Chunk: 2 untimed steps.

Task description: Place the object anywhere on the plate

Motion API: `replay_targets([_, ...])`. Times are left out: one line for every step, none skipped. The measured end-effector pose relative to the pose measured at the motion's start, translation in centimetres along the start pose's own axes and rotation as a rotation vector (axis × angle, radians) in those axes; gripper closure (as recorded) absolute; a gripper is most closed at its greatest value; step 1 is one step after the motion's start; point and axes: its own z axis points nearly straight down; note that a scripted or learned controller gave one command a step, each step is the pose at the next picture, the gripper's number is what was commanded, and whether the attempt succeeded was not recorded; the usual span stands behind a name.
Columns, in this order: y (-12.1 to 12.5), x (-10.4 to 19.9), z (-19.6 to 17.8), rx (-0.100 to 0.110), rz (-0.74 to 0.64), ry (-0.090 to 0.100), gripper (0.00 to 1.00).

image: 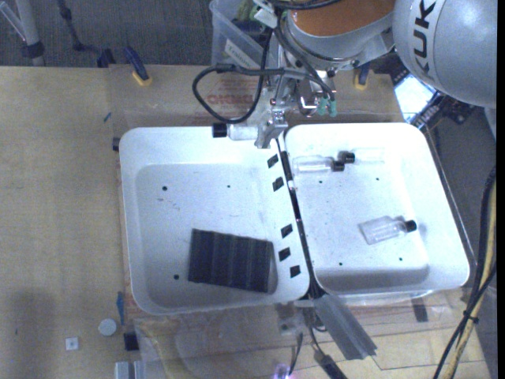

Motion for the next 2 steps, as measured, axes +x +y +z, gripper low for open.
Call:
replay_targets([-3.8, -3.8, 1.5, 0.002, 0.569, 0.0, 1.0])
replay_targets([-6.1, -2.4, -4.2, 0.003, 0.996, 0.001, 1.0])
